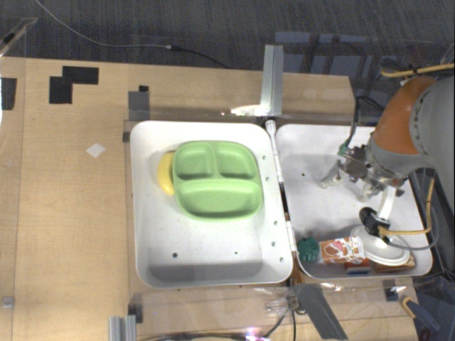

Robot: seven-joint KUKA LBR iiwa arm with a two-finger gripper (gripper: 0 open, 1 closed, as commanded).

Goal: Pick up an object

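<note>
My gripper [335,175] hangs over the upper middle of the right bin [306,151], with the bin's bare white floor beneath it and nothing seen between its tips. Along that bin's front wall lie a small dark green object [308,248], an orange-and-white carton [344,251] on its side, and a white round dish [389,255]. These three sit well in front of the gripper. In the left bin [206,258] a green divided plate [215,178] rests over a yellow banana-like object [165,174] that pokes out at its left.
A metal post [272,80] stands behind the gap between the bins. The bench top [64,212] stretches out to the left, with black markers [72,82] at its back. The arm's orange band [396,123] is above the right bin's right side.
</note>
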